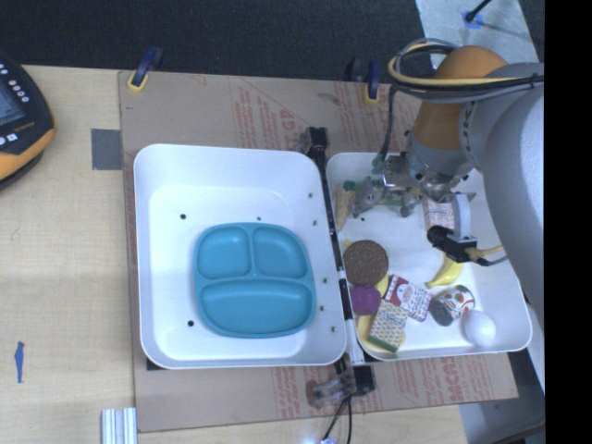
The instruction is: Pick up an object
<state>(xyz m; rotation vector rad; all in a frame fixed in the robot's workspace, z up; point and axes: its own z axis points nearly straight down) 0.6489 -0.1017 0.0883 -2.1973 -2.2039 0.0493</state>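
My gripper [387, 200] hangs low over the back left part of the right bin [516, 339], under the orange-banded wrist [467, 67]. In front of it lie a brown round disc [366, 261], a purple piece [364, 299], a red and white carton [407, 296] and a yellow-green carton [388, 326]. A yellow banana [448, 271], a white egg [479, 326] and a small dark and red item [449, 305] lie further right. A small green piece [350, 186] sits just left of the gripper.
The left bin [166, 183] holds a blue divided plate [254, 280]. The grey arm [513, 183] covers the right bin's right side. A yellow and black handset [18, 118] lies at the bench's far left. Clamps [315, 141] join the bins.
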